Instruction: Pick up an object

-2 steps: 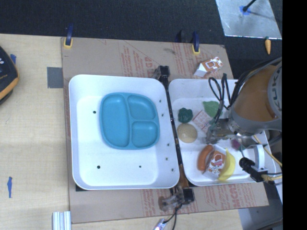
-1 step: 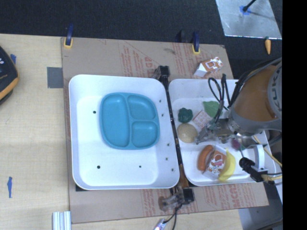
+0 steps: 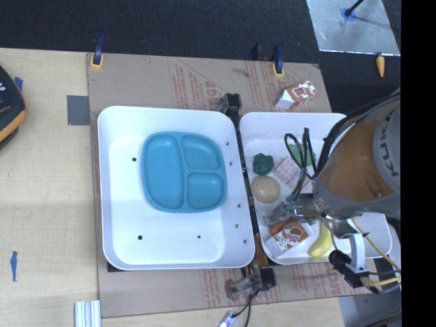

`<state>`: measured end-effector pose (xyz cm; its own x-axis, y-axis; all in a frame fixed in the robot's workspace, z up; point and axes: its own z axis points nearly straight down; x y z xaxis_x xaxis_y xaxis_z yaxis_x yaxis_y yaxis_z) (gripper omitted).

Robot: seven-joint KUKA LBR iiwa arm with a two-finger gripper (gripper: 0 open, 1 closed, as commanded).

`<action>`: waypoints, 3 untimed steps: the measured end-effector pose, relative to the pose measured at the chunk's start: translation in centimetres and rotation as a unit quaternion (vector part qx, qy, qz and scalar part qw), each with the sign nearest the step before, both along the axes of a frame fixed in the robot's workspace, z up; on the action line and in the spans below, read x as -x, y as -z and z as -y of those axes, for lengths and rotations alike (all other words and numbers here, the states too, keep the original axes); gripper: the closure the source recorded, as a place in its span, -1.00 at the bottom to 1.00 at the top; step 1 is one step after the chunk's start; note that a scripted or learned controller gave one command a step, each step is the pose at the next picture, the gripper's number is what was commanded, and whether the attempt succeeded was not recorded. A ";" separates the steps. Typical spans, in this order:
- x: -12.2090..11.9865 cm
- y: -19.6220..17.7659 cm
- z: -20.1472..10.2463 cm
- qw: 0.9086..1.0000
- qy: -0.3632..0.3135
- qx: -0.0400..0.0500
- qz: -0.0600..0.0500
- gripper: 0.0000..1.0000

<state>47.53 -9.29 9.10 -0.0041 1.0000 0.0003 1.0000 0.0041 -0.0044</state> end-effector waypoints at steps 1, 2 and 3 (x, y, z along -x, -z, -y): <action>-0.1 0.0 1.3 1.000 -0.001 0.001 0.001 -1.00; -0.1 -1.0 1.4 1.000 -0.002 0.001 0.001 1.00; -2.7 -14.2 -3.6 1.000 -0.001 0.000 0.002 1.00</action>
